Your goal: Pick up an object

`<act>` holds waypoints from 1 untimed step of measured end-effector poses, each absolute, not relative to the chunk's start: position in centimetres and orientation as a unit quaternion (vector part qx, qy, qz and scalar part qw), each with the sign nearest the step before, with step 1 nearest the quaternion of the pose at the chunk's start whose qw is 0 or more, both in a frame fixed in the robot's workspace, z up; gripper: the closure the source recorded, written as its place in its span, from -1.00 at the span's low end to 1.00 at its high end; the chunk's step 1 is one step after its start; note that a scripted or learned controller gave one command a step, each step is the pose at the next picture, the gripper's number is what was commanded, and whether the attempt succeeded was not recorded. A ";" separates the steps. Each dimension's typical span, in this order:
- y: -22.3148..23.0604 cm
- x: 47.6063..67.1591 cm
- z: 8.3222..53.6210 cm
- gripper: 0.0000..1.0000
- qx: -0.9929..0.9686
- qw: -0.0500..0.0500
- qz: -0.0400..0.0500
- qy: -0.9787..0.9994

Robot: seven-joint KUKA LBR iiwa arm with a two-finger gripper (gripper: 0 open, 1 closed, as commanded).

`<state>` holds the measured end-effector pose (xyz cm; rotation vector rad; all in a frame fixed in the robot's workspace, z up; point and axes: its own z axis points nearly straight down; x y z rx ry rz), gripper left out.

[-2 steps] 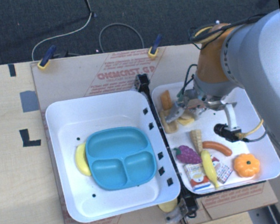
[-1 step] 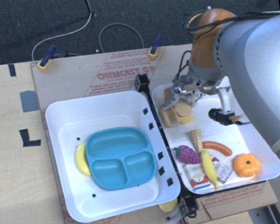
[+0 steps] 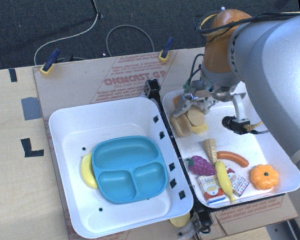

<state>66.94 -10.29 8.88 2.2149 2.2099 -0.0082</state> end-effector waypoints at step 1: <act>-9.8 67.1 10.0 1.00 0.707 0.004 0.001 0.707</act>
